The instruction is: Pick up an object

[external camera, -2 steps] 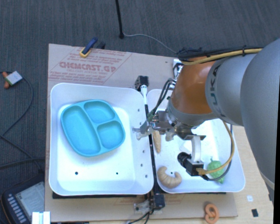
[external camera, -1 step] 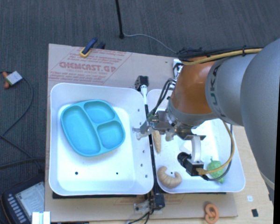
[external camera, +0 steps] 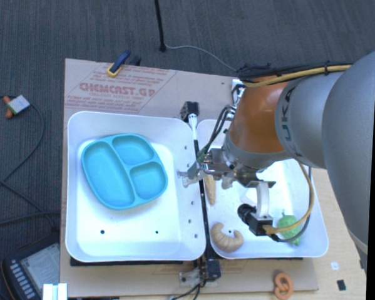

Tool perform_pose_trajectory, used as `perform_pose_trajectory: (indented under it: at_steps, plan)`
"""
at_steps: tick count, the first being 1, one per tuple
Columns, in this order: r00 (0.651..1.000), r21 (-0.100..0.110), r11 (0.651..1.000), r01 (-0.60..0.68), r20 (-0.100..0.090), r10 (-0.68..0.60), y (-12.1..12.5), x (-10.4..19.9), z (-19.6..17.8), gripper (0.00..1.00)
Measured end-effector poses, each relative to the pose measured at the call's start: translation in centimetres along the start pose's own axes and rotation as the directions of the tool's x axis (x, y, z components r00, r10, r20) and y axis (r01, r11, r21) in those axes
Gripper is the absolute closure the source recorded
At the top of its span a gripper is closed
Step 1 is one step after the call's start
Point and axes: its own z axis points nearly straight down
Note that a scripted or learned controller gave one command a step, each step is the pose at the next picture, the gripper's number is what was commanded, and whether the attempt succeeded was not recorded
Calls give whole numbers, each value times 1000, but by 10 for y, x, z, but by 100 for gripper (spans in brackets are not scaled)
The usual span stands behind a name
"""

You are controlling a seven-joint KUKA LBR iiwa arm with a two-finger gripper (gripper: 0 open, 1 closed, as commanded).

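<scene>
Beige pastry (external camera: 227, 238) lay near the gripper (external camera: 209, 179); its grip state could not be told. A descent might have struck the bin wall (external camera: 201, 197).

A bright blue plate (external camera: 124, 170) with 3 compartments lies in the left of 2 white bins (external camera: 86, 235). Right of the plate, the grey arm (external camera: 339, 123) carries an orange band (external camera: 255, 118) above the white right bin (external camera: 314, 244), where a tan croissant-shaped piece (external camera: 226, 237) and a green object (external camera: 288, 225) sit. The bench board (external camera: 90, 85) behind the plate is pale brown with red lettering; a blue-and-yellow item (external camera: 119, 62) rests at its far edge. An orange ring (external camera: 283, 285) lies on the board's near edge.
</scene>
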Motion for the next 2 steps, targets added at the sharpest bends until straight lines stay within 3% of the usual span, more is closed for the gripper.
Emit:
perform_pose_trajectory:
  at_steps: [2]
  plan:
    - [1000,0,1000,0,0,0,0,0,0,0]
